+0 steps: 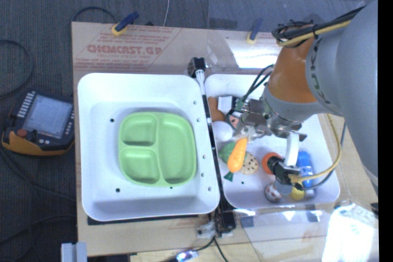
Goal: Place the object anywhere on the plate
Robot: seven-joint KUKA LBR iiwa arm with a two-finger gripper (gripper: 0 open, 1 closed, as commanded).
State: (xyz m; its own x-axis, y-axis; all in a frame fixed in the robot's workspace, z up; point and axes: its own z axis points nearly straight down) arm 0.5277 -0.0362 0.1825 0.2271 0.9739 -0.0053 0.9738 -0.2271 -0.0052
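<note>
You see the gripper (245, 123) low in the right bin (319, 132) – the toy carrot (237, 154) lies just below it – but its finger state you cannot tell.

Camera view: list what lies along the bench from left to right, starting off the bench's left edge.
Handheld controller → left white bin → green plate → toy carrot → blue object at the right bin's far side.
</note>
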